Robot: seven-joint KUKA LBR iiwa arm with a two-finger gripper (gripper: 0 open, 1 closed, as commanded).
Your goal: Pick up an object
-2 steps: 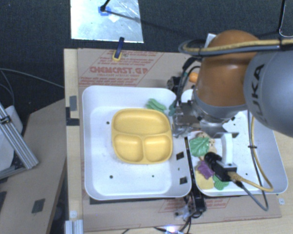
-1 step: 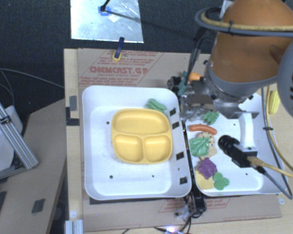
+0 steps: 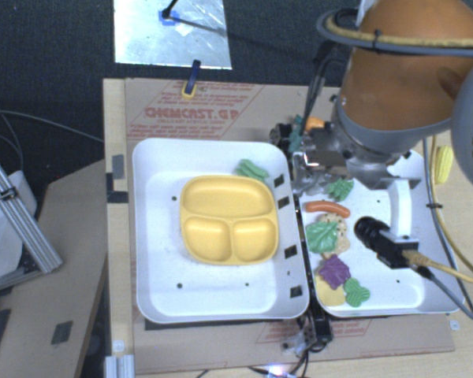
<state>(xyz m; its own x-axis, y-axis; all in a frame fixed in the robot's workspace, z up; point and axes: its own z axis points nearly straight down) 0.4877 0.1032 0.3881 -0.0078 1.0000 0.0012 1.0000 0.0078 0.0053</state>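
So my gripper hangs over the top-left corner of the shallow white right-hand bin, honestly can't tell how my fingers stand. Just below it in that bin: a small orange plastic hot dog, then a green leafy toy lettuce piece, then a purple plastic grape cluster.

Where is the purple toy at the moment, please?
In the camera view, the purple toy lies in the right bin, near its front left corner, between the green leafy toy and a small green piece.
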